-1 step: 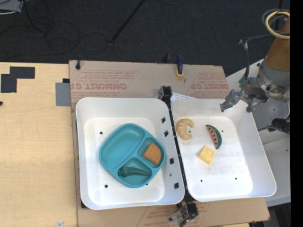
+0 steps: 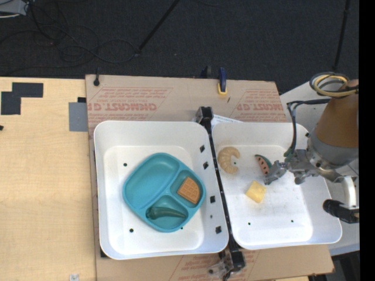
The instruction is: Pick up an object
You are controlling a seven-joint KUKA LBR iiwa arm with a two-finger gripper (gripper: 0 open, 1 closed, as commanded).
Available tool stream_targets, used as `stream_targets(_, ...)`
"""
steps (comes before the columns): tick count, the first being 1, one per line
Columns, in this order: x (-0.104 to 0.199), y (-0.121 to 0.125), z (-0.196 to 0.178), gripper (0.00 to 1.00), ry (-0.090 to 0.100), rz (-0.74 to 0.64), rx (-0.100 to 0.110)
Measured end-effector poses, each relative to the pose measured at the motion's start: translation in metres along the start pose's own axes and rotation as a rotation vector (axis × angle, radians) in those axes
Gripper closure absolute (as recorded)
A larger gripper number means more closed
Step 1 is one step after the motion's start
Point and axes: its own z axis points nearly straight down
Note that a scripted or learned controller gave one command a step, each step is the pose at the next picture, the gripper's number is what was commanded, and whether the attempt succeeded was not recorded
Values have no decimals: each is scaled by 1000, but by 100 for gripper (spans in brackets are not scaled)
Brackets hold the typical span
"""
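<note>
In the right bin [image 2: 316,230] lie a tan croissant [image 2: 229,158], a yellow cheese-like block [image 2: 255,192] and a small curved slice with a green rind and red flesh [image 2: 262,163]. My gripper [image 2: 274,172] reaches in from the right and sits low in this bin. Its tip is right beside the slice, just above and to the right of the yellow block. Whether it touches the slice is unclear. The grey arm with its orange band [image 2: 338,124] rises at the right edge.
The left bin [image 2: 108,215] holds a teal divided plate [image 2: 146,183] with a brown waffle-like square [image 2: 188,189] and a dark teal piece [image 2: 166,213] in its compartments. A black divider [image 2: 214,180] runs between the bins. Cables [image 2: 328,84] hang near the arm.
</note>
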Motion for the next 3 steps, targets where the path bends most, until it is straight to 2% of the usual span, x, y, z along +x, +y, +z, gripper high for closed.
stream_targets(1,39,40,71,0,-3,-5,-11)
stream_targets(2,-16,70,66,0,-7,-1,-16)
stream_targets(3,-43,103,4,0,-8,-5,-21)
